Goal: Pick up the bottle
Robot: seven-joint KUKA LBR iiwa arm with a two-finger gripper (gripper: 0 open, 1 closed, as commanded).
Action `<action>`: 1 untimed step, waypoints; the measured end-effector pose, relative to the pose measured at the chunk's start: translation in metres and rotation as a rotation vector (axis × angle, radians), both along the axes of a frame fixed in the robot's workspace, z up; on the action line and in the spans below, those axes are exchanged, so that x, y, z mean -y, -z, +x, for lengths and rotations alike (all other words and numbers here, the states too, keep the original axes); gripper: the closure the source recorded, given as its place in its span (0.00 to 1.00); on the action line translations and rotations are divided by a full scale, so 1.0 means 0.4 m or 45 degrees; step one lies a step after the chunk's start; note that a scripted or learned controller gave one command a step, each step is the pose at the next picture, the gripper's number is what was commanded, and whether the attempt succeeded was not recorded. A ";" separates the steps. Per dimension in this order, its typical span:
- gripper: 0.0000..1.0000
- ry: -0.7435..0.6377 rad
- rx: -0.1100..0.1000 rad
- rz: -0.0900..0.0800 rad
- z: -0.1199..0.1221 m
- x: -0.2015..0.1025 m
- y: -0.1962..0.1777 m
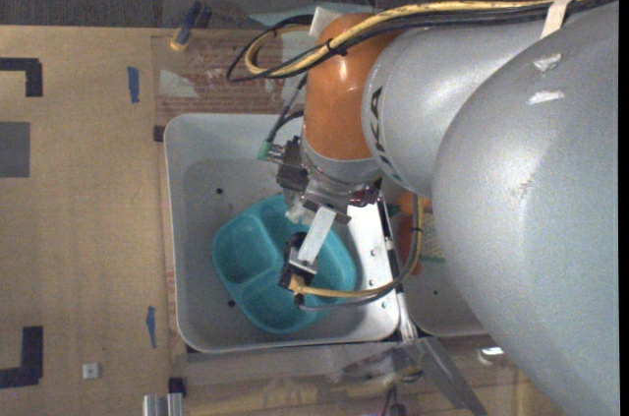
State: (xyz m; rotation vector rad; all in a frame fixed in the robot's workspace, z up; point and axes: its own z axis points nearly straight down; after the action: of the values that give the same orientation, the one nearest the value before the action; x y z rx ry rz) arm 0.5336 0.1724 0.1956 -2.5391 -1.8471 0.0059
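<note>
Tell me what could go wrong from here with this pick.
1. The arm's wrist hangs directly over the teal divided dish in the left bin. A descent here would likely strike or snag the dish rather than the target.
2. The arm covers much of both bins, so whatever lies beneath it cannot be checked from this view.

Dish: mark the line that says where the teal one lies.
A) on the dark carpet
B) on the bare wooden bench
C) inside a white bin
C: the dish lies on the floor of the bin, within its walls.
</note>
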 end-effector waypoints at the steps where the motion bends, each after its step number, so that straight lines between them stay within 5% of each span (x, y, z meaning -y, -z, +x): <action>1: 1.00 0.246 0.005 0.000 0.040 0.122 -0.239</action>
State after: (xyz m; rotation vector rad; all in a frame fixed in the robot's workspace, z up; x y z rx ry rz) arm 0.5496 0.1238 0.2913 -2.7074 -1.5947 0.0004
